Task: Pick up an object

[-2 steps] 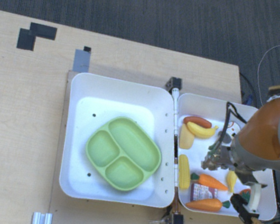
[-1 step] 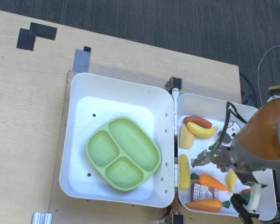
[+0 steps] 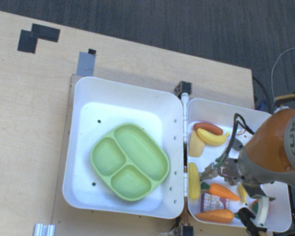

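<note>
Claw (image 3: 221,172) report from my end: I'm hanging low over the right bin (image 3: 281,223), with my orange band and grey arm covering a good chunk of that bin's far-right side. Honestly can't tell whether my claw is spread or pinched together. From this angle it's just a tangle of metal and cables, and I can't make out anything caught in it either.

Stuff to pick from is all crowded around me. A carrot (image 3: 225,192) lies just below my claw, close enough that it might be touching, though I can't say for sure. A corn cob (image 3: 193,182) lies lengthwise just to the left of me, along the wall between the two bins. Below the carrot is a small packet (image 3: 212,202), and under that a second orange veggie (image 3: 215,215) lies near the bin's bottom edge.

Above me and a bit left there's a banana (image 3: 212,137) with a red sausage (image 3: 208,127) lying right against it on the top side. A pale yellow lump (image 3: 196,147) lies just under those two, and I can't tell what it is. Something white and green (image 3: 261,210) pokes out below and to the right of me, half hidden by my arm.

Well off to my left, the left bin (image 3: 83,131) has a green divided plate (image 3: 130,162) lying flat in it.
</note>
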{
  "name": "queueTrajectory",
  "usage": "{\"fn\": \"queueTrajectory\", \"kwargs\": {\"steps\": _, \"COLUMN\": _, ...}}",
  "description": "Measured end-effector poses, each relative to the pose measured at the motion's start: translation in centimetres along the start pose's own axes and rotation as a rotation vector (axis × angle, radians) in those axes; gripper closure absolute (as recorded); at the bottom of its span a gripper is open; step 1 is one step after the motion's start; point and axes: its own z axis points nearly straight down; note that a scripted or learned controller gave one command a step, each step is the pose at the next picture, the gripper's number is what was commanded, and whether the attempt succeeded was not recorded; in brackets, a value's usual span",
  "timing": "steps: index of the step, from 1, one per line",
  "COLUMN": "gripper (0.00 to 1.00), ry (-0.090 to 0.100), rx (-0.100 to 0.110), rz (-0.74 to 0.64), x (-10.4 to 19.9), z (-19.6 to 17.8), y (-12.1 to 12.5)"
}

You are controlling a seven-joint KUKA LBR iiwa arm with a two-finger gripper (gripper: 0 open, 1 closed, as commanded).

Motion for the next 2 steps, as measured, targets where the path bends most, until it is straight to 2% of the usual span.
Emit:
{"fn": "queueTrajectory", "kwargs": {"steps": 1, "gripper": 1.0, "ry": 0.007, "rx": -0.001, "rz": -0.005, "x": 0.41, "z": -0.97, "y": 0.16}}
{"fn": "queueTrajectory", "kwargs": {"steps": 2, "gripper": 0.0, "ry": 0.006, "rx": -0.001, "rz": -0.004, "x": 0.34, "z": -0.99, "y": 0.16}}
